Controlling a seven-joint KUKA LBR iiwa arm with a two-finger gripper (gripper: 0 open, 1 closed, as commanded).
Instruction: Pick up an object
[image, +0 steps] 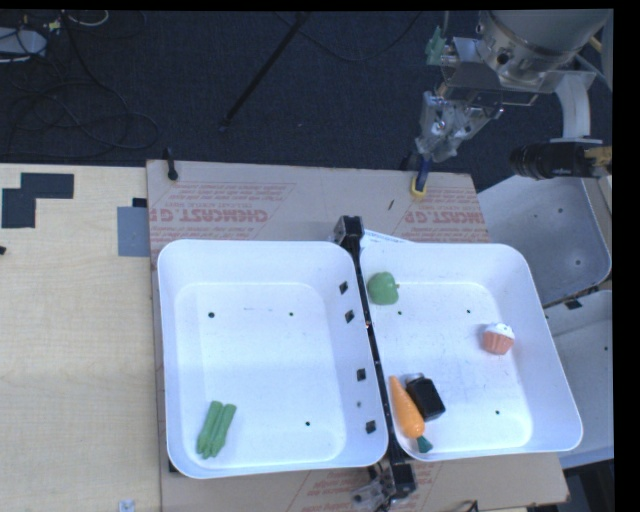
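We saw the gripper raised beyond the far edge of the right bin, and could not tell its state. A carrot lay at that bin's near left, touching a black block.

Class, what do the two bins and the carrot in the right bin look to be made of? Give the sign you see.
Bins: probably moulded plastic, smooth white, with rounded rims and a soft sheen. Carrot: likely toy plastic or rubber, uniform orange with a green tip; the exact material is unclear.
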